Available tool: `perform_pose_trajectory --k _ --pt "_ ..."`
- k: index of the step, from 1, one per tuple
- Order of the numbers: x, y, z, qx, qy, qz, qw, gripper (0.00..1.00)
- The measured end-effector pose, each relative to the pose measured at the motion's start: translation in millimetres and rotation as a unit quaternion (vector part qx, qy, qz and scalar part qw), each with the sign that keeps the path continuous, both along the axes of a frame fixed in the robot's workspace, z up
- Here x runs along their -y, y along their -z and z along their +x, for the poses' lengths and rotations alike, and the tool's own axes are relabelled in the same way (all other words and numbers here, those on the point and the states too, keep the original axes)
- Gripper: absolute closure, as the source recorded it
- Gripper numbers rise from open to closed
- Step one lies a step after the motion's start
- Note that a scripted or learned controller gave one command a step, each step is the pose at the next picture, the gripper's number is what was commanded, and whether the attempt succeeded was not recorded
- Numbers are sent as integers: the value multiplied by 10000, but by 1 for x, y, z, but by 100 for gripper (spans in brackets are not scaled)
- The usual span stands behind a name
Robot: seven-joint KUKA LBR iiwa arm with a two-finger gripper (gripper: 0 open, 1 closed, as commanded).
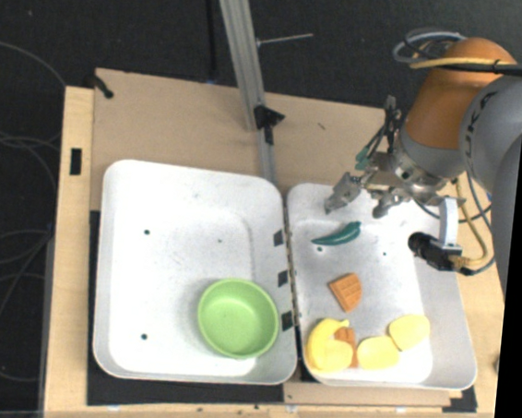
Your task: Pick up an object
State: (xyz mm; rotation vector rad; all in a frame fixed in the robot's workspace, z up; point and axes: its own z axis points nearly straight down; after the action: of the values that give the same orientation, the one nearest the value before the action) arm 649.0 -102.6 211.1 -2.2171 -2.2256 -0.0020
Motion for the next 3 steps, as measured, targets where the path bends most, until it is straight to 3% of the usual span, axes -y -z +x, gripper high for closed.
perform_pose_trajectory --k 1,3 --pt "0 0 0 0 -1 -1 10000 0" --pt "12 107 4 -26 28 -20 10000 0"
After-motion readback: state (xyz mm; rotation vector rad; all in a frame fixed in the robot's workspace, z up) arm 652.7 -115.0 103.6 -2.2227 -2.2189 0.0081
